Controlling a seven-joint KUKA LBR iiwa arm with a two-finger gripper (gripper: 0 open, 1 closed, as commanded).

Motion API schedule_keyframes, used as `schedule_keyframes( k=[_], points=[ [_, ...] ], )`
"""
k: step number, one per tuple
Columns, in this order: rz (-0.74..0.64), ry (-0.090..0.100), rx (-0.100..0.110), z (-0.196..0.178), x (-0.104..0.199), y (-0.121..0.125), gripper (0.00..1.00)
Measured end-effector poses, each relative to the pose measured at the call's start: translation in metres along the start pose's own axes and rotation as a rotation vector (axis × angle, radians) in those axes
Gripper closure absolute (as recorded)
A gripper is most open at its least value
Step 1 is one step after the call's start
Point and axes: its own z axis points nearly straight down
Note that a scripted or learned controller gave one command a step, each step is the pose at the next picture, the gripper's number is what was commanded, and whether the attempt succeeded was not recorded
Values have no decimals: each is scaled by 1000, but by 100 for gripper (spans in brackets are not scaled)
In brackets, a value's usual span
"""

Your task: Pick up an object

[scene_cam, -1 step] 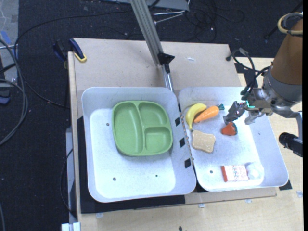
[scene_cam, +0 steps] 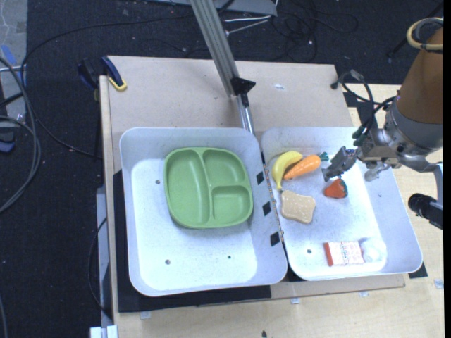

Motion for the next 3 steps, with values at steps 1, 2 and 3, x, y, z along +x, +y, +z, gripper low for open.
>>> schedule_keyframes(
  k=[1, 2, 3],
  points=[
    [2, 0, 4, 50, -2, 9, 0],
    [3, 1, 4, 93, -2, 8, 0],
    [2, 1, 5, 157, -1, 12, 0]
  ],
)
